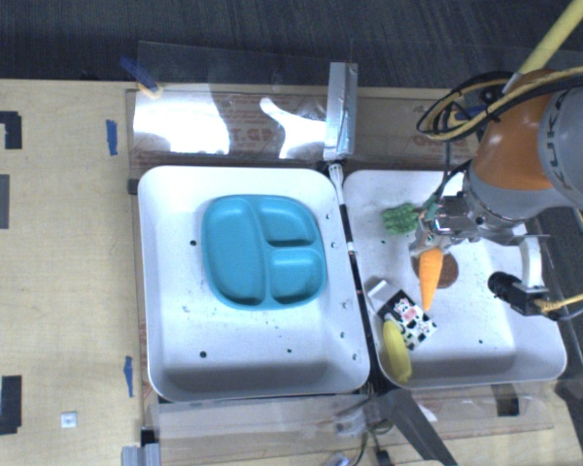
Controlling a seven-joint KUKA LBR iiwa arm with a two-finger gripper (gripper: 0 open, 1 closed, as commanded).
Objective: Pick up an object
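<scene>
In the right bin [525, 352], the gripper [437, 229] hangs below the grey arm with its orange band [510, 153]. An orange carrot [429, 275] lies directly under the gripper, with its wide end touching the gripper's tip and its point aimed at the bin's front. A brown piece [450, 272] sits against the carrot's right side. A green leafy item [401, 219] lies just left of the gripper. Near the front left of the bin are a yellow banana [396, 352], a black-and-white box [409, 318] and a small white piece [376, 288].
The left bin [165, 338] holds a blue divided plate [265, 250]. A raised rim [355, 280] separates the two bins. A black cable end [505, 287] and yellow hoses [466, 105] hang by the arm on the right. A clear panel [233, 115] stands behind the bins.
</scene>
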